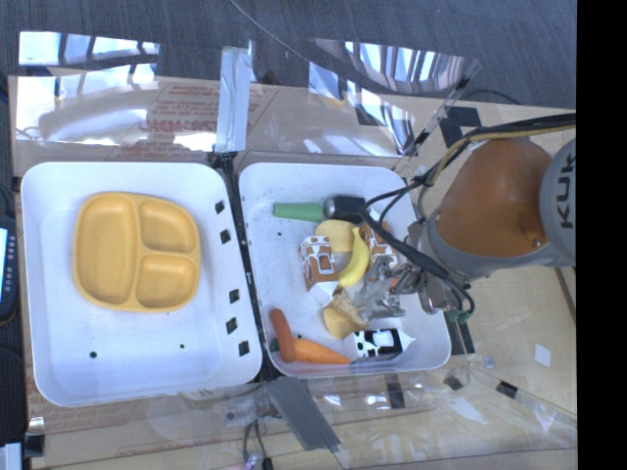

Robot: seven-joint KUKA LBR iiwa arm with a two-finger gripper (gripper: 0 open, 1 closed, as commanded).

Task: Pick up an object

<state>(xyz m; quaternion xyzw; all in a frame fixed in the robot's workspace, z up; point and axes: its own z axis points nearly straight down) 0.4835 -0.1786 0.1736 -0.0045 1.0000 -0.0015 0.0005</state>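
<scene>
Surface: 2 white bins. Left bin (39,262): yellow divided tray (137,251). Right bin (257,262): banana (353,255), carrot (312,351), green-handled tool (304,211). Pincer (382,287) low over clutter; grip state cannot be told.

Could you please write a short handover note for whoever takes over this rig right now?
Hand: low in the right white bin, among the clutter; nothing visibly held.
Right bin: yellow toy banana, orange toy carrot, green-handled tool, black-and-white patterned piece.
Left white bin: yellow divided plastic tray.
Done: nothing lifted yet.
Left: grasp one object and raise it.
</scene>
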